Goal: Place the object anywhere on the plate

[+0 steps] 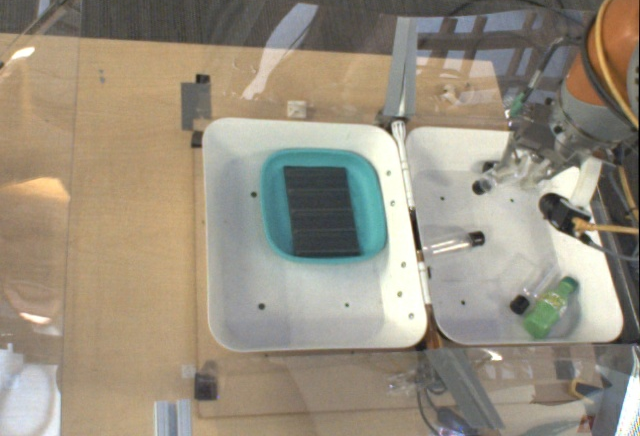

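Green bottle (549, 308) lies tilted in right bin (450, 314) near its front right corner. Clear tube (452, 244) (black cap) by that bin's left edge. Teal plate (372, 186) holds dark block (321, 211), left bin (230, 274). Gripper (512, 169) over right bin's back edge, grip state cannot be told.

no text, label, brand, number or sign can be read anywhere; the green bottle (550, 308) at about four o'clock in the right bin (450, 224) is too small to show any lettering
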`<control>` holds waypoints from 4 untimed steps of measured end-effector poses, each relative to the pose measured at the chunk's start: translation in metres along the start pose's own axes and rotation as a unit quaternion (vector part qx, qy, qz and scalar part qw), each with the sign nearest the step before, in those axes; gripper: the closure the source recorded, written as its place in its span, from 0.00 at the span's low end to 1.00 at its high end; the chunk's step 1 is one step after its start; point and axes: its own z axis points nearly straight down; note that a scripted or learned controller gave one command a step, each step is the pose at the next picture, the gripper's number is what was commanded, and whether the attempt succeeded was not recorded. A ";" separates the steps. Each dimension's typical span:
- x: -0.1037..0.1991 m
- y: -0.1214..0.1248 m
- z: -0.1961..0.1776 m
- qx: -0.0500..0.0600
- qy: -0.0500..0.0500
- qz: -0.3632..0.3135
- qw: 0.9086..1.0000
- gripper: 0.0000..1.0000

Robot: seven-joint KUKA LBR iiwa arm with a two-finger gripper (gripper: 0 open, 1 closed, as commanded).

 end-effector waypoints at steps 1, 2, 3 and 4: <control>0.000 0.000 0.000 0.000 0.000 0.000 1.000 0.00; -0.032 -0.047 0.000 0.000 0.000 -0.019 1.000 0.00; -0.039 0.045 -0.065 -0.001 -0.001 -0.160 0.987 0.00; -0.039 0.061 -0.104 0.000 -0.001 -0.150 0.989 0.00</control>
